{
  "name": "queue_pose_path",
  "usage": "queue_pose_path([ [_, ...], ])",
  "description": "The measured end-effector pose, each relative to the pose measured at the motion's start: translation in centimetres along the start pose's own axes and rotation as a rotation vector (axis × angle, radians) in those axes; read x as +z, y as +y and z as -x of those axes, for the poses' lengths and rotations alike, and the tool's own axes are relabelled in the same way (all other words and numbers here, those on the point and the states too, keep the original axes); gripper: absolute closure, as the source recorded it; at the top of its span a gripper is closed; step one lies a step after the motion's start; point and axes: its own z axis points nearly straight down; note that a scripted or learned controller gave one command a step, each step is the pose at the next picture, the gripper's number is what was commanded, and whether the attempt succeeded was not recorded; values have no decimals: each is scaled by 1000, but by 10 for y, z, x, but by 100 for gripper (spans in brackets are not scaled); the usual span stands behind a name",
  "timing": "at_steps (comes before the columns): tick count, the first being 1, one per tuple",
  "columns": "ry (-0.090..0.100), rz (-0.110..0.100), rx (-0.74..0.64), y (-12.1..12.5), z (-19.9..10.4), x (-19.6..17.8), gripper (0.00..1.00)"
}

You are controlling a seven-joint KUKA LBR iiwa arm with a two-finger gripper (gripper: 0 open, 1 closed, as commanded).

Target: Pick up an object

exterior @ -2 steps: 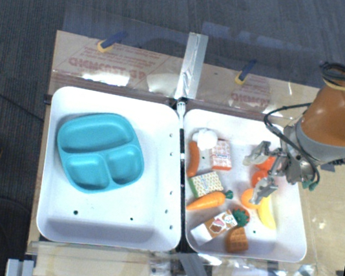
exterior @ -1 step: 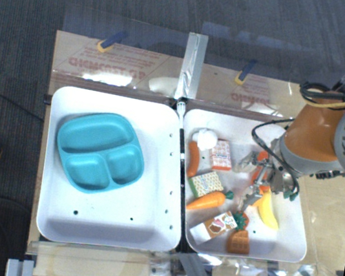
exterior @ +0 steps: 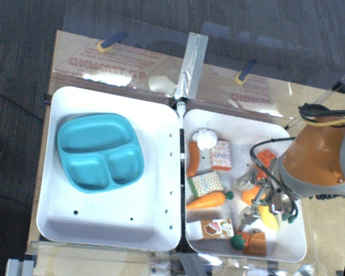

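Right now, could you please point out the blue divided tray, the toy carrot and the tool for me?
blue divided tray [exterior: 100, 150]: camera view, central divider.
toy carrot [exterior: 206, 200]: camera view, orange body.
tool [exterior: 257, 210]: camera view, between its fingertips.

Right bin [exterior: 284, 254] crowded; left bin [exterior: 145, 221] open around teal tray [exterior: 99, 151].

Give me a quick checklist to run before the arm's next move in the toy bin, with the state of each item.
1. Pincer is over the right white bin: ok.
2. Something to pick lies near it, such as the yellow banana-shaped toy: ok.
3. A toy is seen between the pincer's tips: cannot tell, wrist and cables cover them.
4. Orange plastic carrot lies apart from the pincer: ok.
5. Turquoise three-compartment tray sits in the left white bin, out of the arm's way: ok.
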Motion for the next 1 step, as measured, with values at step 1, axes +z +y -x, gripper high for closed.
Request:
queue_pose_path([
  [1, 1, -2, -2, 1, 1, -7, 100],
])
